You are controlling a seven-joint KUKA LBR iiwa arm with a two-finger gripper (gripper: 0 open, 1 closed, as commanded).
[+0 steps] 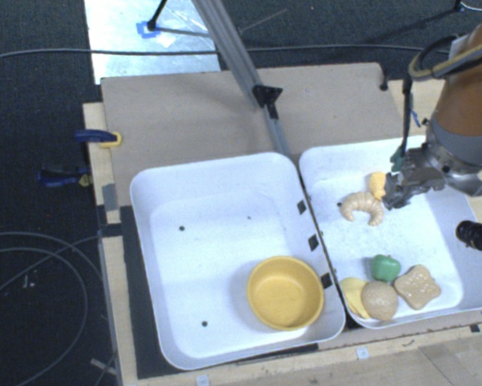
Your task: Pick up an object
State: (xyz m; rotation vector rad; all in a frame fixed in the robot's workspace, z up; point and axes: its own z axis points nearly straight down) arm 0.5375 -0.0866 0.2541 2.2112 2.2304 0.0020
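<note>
Bench's right bin (453, 233) leaves open floor around croissant (362, 207); pincer (394, 194) beside it, grip unclear.

A robotics lab, by every sign: flat brown board desk (325, 92) on dark carpet (14, 101), loose black cables (26, 281) trailing across the floor, blue and yellow clamps (96, 138) gripping the desk edge, a slanted grey metal pole (232, 42), and a grey-and-orange robot arm (471, 101).

Brown bench (180, 117), two white bins (214, 182) side by side
</note>
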